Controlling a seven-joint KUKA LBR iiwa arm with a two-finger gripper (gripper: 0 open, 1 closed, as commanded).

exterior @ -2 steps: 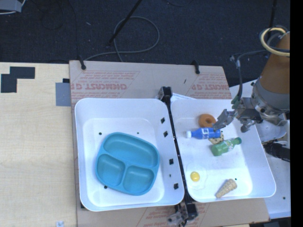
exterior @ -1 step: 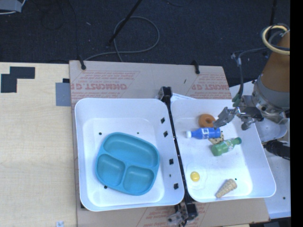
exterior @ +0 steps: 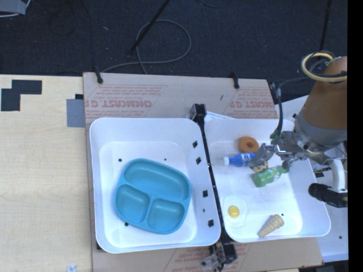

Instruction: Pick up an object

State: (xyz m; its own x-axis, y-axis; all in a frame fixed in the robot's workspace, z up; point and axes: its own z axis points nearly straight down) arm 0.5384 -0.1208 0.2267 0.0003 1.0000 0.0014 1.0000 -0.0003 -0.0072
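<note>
A: Over the right bin (exterior: 317,222), the gripper (exterior: 265,162) hangs low among the things; which ones lie close to it?

B: A green bottle (exterior: 266,176) lies right under and beside it, tilted, with a blue-and-white tube (exterior: 237,160) just to the left; whether the gripper touches either, I cannot tell; whether it stands apart or together I cannot tell either, since the picture is too coarse there.

A: And the rest of that bin?

B: An orange ring like a doughnut (exterior: 248,144) sits at the far side, just beyond the tube; a fried egg toy (exterior: 233,211) lies near the front left; a cone (exterior: 271,225) lies to the egg's right, tilted.

A: What about the left bin (exterior: 105,152)?

B: A blue divided plate (exterior: 152,195) rests flat in it, well apart from the gripper; both bins sit on cardboard upon the surface (exterior: 39,169).
</note>
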